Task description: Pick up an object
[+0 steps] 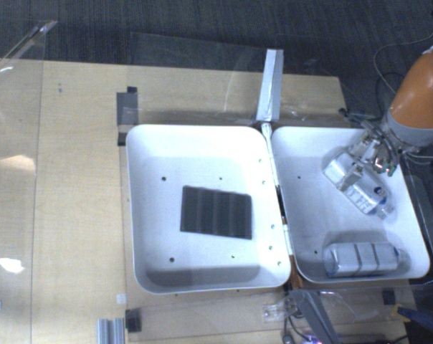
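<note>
The gripper [360,178] hung low over the right bin [302,156], seemingly to reach the grey block [361,258] nearby; whether it was open or closed, I couldn't tell.

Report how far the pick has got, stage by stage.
Done: the gripper has been brought over the right bin. In hand: nothing visibly between its fingers; it is low in that bin. Left: the grey ridged block lies at the bin's near edge, and the dark ribbed pad lies flat in the left bin, neither lifted.
</note>
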Tool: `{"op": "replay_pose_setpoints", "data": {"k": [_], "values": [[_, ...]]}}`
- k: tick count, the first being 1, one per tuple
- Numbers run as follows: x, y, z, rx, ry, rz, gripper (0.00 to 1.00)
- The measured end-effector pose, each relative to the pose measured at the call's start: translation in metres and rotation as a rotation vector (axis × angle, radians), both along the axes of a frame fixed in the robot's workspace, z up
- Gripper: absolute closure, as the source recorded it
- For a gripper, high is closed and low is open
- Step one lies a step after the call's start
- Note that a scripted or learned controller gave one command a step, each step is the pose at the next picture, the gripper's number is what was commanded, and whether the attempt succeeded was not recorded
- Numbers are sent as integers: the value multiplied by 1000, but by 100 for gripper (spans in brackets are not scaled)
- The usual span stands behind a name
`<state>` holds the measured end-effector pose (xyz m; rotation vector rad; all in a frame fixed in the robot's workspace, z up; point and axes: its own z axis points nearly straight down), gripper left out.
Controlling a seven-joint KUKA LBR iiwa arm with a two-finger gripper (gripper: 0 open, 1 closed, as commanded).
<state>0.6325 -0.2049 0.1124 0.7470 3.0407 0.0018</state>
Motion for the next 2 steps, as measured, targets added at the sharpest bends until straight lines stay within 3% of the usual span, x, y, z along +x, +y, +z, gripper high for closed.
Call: {"op": "replay_pose_setpoints", "data": {"k": [1, 2], "values": [[28, 28, 73, -1, -2, 144, 0], [32, 1, 76, -4, -3, 302, 0]]}}
